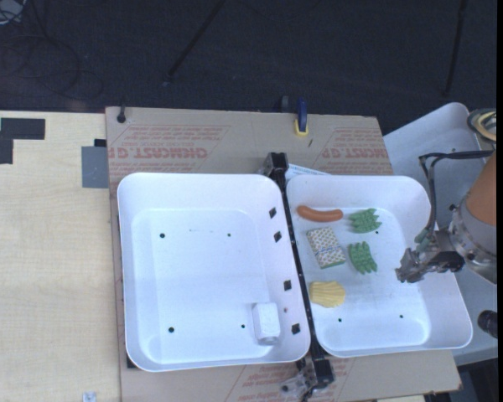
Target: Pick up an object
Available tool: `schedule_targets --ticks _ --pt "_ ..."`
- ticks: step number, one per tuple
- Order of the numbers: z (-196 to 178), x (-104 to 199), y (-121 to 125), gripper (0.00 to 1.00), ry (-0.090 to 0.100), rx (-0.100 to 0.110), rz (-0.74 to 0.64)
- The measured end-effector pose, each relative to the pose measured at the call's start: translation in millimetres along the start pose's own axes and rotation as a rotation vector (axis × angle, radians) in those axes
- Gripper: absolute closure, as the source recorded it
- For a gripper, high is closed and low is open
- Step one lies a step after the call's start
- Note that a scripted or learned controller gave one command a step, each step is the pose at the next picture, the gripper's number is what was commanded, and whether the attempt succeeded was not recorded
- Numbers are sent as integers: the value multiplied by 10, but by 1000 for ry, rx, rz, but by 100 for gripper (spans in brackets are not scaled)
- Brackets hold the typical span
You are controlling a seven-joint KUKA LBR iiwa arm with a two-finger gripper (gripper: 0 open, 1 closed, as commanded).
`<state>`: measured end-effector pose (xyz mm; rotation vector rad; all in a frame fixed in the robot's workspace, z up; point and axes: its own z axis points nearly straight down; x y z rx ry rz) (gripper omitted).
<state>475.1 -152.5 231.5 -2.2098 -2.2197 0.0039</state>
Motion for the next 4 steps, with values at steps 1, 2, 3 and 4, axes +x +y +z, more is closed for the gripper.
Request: schedule_targets --ticks 1,2,3,4 --pt "-1163 -213 526 100 -10 -21 3" --pt "-813 532 -20 100 0 0 0" --pt "-683 -510 -15 100 -8 -6 14" --pt "-153 359 6 100 0 0 -2"
